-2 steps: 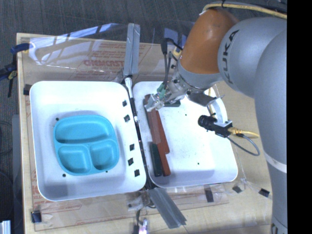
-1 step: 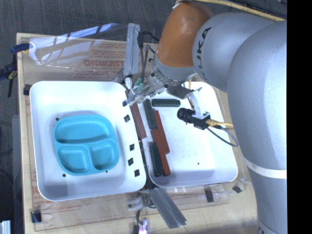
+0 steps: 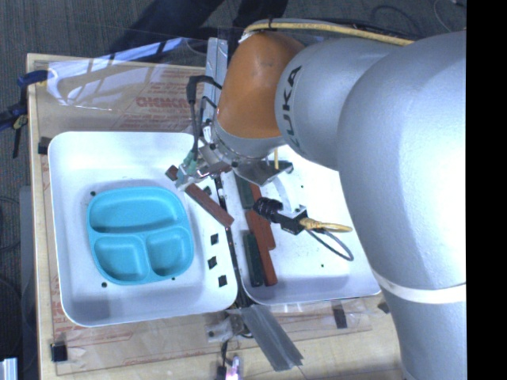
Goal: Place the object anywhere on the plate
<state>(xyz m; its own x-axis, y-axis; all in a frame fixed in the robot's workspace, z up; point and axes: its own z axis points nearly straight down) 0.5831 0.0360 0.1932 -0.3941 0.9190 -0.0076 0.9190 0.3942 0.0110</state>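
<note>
While the grey arm (image 3: 380,133) reaches across the two white bins (image 3: 71,291), a brown block (image 3: 209,206) lies tilted over their shared edge, just right of the blue plate (image 3: 141,236).

Single fixed camera above the bench (image 3: 119,85), looking down at a slant. Both white bins in frame: left bin (image 3: 67,212), right bin (image 3: 348,271). Arm (image 3: 380,117) enters from right, close to lens, looming large.

Bright even overhead light; glare on white bins (image 3: 67,212) (detail washed out); soft shadows, slight blur.
</note>
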